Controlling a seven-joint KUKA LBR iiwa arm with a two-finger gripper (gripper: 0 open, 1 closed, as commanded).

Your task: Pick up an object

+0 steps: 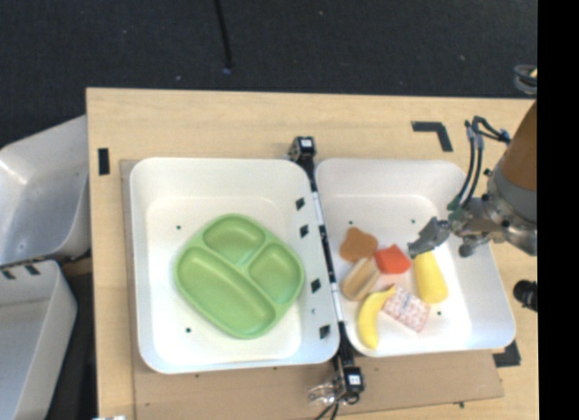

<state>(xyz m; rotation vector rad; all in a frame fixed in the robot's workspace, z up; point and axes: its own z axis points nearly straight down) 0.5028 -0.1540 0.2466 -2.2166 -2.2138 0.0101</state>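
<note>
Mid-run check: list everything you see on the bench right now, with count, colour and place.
bins: two, white, side by side on the bench
divided plate: one, green, in the left bin
toy bread piece: one, brown, right bin
hot dog bun: one, tan, right bin
block: one, red-orange, right bin
banana: one, yellow, right bin
yellow item: one, right bin
packet: one, pink-white, right bin
end effector: one, grey, above right bin
</note>
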